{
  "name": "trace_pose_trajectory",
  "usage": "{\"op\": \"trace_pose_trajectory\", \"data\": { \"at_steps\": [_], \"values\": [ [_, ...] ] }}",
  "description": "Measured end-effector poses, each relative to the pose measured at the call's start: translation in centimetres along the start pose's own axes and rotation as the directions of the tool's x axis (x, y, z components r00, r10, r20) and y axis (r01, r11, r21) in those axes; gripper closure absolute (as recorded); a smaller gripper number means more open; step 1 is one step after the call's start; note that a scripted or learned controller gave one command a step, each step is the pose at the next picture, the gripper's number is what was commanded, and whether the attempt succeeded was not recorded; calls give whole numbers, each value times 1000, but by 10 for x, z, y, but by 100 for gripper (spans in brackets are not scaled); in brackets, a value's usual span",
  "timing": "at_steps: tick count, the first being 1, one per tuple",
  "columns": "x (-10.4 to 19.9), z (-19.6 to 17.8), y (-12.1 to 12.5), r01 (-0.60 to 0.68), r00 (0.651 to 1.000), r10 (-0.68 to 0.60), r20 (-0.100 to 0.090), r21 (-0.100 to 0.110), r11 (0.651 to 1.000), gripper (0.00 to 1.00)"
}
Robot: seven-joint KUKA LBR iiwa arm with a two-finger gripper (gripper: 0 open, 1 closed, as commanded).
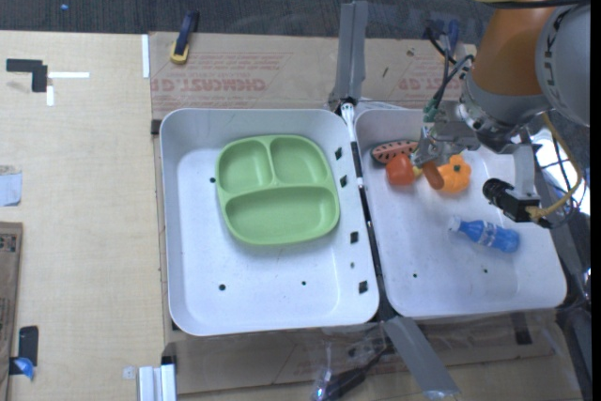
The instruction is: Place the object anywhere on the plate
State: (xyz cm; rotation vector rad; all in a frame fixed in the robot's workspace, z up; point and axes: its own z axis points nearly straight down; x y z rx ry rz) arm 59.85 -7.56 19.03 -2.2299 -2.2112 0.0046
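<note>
A green three-compartment plate [278, 190] lies in the left white bin [188, 277]. In the right bin [470, 291], a cluster of small toys sits near the far left corner: a red slice with dark seeds [392, 148], a red-orange round piece [401, 170], a brownish-orange stick [433, 176] and an orange lump [455, 177]. My gripper [427, 152] hangs low right over this cluster, its tip between the round piece and the stick. A blue bottle [485, 235] lies apart, toward the bin's right side.
The grey divider [361, 202] where the two bins meet runs between plate and toys. The arm and its cables [526, 192] cover the right bin's far right part. A yellow-and-blue clamp [184, 37] lies on the bench behind the bins.
</note>
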Motion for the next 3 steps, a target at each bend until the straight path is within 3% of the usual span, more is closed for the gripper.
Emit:
{"op": "trace_pose_trajectory", "data": {
  "at_steps": [1,2,3],
  "values": [
    [71,0,0,-61,998,61,0,0,998,100],
    [141,0,37,16,1000,-16,1,0,1000,100],
    [141,0,37,16,1000,-16,1,0,1000,0]
  ]
}}
